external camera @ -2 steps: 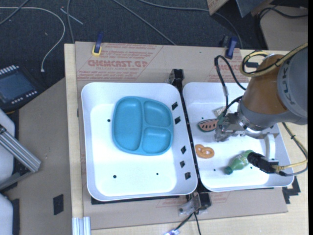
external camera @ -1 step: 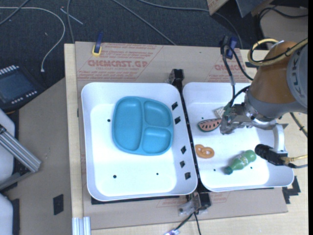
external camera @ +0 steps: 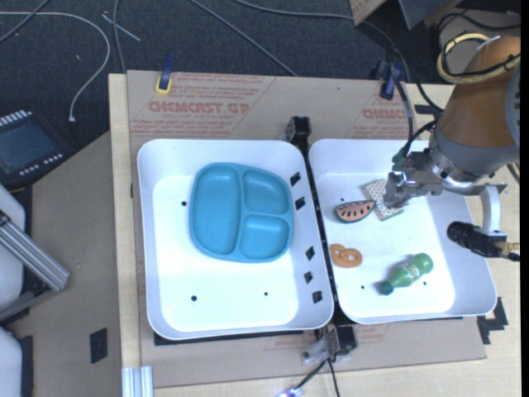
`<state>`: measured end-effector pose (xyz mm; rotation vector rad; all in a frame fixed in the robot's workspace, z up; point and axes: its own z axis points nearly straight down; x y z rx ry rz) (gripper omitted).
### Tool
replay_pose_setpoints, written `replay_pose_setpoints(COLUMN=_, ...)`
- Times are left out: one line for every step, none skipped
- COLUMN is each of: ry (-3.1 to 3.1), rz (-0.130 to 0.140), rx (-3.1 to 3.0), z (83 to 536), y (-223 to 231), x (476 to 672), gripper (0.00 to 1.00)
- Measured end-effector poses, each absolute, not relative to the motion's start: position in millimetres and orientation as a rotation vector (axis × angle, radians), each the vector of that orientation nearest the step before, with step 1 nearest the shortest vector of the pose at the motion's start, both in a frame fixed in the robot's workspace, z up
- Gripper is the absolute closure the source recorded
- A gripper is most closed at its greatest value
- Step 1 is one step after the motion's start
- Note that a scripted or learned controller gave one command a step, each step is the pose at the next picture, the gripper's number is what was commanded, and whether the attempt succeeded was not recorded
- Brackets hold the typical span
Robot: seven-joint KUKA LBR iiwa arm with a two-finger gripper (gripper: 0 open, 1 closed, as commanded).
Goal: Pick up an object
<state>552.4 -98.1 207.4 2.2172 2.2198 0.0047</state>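
Note:
In the right bin (external camera: 463, 300) lie a watermelon-slice toy (external camera: 355, 212), a small pretzel (external camera: 346, 256) and a green bottle (external camera: 406, 274) on its side. A grey-patterned flat piece (external camera: 379, 197) lies beside the watermelon slice, partly under the gripper. My gripper (external camera: 395, 195) hangs low over that piece, just right of the watermelon slice. Its fingers point down and their gap is hidden from this angle. Nothing is visibly held.
The left bin (external camera: 161, 246) holds a blue divided plate (external camera: 241, 212). A black divider with clips (external camera: 307, 213) runs between the bins. The arm's body (external camera: 479, 114) and a black fitting (external camera: 475, 238) overhang the right bin's right side. Cables lie behind the bench.

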Motion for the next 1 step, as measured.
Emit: replay_pose_setpoints(ry=2.217, rz=0.006, rx=2.217, z=256.3, y=-107.6, x=554.7, gripper=1.0)
